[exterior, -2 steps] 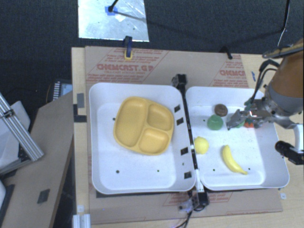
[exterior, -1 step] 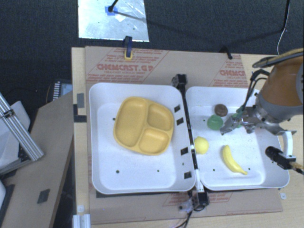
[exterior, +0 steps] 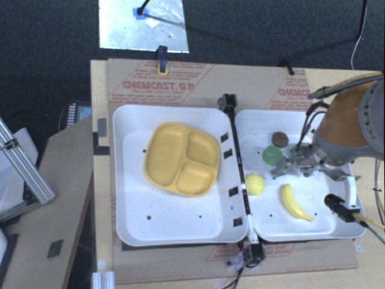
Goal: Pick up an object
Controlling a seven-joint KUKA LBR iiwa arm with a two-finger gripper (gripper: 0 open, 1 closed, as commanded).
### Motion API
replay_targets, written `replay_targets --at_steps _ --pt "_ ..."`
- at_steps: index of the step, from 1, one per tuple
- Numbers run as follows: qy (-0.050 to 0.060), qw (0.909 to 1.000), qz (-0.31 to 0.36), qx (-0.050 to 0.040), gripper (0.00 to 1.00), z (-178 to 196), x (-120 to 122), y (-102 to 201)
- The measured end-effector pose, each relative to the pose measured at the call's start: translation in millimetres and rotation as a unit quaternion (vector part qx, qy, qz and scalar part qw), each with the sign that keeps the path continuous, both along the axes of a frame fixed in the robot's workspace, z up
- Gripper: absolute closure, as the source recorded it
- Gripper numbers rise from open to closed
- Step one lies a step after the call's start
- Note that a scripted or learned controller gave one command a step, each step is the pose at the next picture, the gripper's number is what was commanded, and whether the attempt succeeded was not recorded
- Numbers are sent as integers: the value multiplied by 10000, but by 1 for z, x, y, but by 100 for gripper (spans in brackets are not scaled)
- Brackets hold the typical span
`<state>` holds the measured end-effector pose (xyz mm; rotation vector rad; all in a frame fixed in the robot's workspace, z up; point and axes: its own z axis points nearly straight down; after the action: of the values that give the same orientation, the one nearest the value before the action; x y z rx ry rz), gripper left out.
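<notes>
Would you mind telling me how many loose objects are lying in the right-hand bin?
4: a brown round object at the back, a green object below it, a yellow ball by the divider, a banana in front. The arm may hide more.

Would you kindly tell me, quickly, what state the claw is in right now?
Claw: cannot be told; it sits low in the right bin, beside the green object, and nothing is seen held in it.
</notes>
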<state>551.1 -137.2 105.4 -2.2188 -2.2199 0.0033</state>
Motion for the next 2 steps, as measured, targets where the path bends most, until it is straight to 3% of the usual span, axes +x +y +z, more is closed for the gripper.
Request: replay_targets --at_steps 1,2 --pt "-30 10000 0 -9 100 14 2 0" --pt "-59 10000 17 -13 100 78 6 2"
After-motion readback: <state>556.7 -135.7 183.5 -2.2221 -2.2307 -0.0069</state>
